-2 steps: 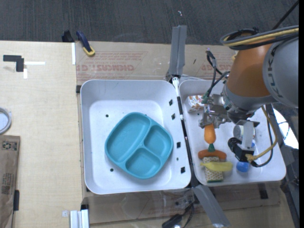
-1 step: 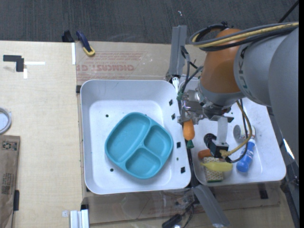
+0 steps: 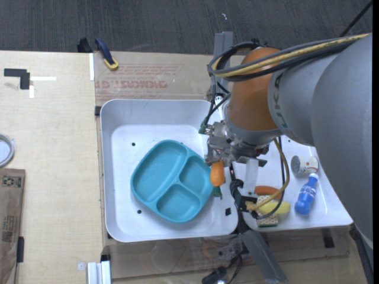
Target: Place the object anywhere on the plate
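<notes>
A blue three-compartment plate lies tilted in the left white bin. My gripper hangs over the plate's right rim, close to the wall between the two bins. It is shut on a small orange object that sticks out below the fingers, just above the edge of the plate's right compartment. The wrist with its orange band and the grey arm cover much of the right bin.
The right bin holds a blue bottle, a small white cup, an orange carrot-like stick, a yellow banana and a sponge-like piece. Cardboard and a blue-yellow clamp lie behind the bins.
</notes>
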Robot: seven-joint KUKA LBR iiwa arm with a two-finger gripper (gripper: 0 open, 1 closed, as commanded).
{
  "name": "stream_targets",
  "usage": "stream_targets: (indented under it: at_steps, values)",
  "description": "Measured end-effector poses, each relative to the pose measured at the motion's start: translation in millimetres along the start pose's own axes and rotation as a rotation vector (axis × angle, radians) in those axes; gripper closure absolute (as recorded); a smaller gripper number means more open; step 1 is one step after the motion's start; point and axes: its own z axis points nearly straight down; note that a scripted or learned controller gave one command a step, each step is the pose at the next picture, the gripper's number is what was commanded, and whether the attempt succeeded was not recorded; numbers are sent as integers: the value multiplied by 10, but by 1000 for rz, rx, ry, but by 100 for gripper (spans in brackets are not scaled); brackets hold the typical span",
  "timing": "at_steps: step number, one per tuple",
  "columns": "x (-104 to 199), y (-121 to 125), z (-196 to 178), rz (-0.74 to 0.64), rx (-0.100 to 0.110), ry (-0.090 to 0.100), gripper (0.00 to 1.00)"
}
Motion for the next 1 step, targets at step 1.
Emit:
stream_targets:
  at_steps: [1]
  values:
    - [-5, 3, -1, 1, -1, 0, 0]
